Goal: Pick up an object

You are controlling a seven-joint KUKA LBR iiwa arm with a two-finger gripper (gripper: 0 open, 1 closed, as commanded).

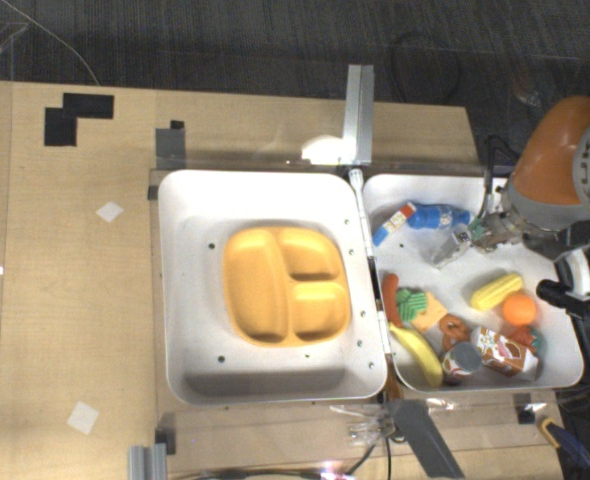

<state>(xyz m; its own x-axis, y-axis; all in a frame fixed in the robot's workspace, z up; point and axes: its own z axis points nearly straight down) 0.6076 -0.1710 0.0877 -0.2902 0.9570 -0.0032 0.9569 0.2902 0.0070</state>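
Because the right bin (571, 368) is crowded, a grasp could pinch two toys or slip. The yellow divided tray (280, 283) sits apart. The gripper (465, 240) hovers beside the blue bottle (427, 218); whether it grips, I cannot tell.

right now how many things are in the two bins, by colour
yellow: 3 (tray, corn, banana)
orange: 2 (ball, carrot)
blue: 1 (bottle)
mixed or unclear: 3 (green toy, can, packet)
total: 9
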